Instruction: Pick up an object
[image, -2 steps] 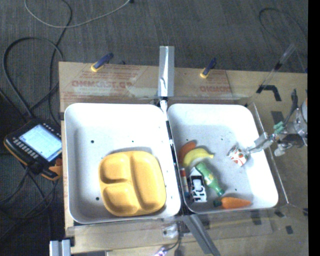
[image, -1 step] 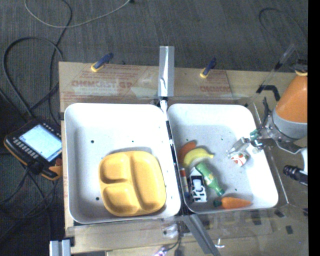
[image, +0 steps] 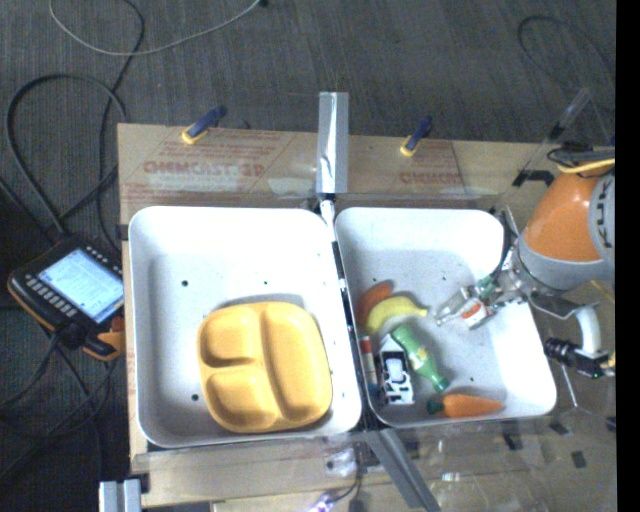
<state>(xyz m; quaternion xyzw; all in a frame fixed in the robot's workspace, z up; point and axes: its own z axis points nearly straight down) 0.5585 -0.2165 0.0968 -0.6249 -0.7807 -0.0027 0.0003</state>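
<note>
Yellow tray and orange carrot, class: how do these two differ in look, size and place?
The yellow tray is large, squarish and divided into compartments; the orange carrot is small, slim and tapered. The tray lies in the left bin, the carrot in the right bin at its near edge. Both lie flat.

Tray (image: 265, 365) in left bin (image: 160, 240)

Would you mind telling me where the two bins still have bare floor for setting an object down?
Left bin: bare behind and left of the yellow divided tray. Right bin: bare along the back, and right of the hand. Crowded front-left: banana, green bottle, carrot.
</note>
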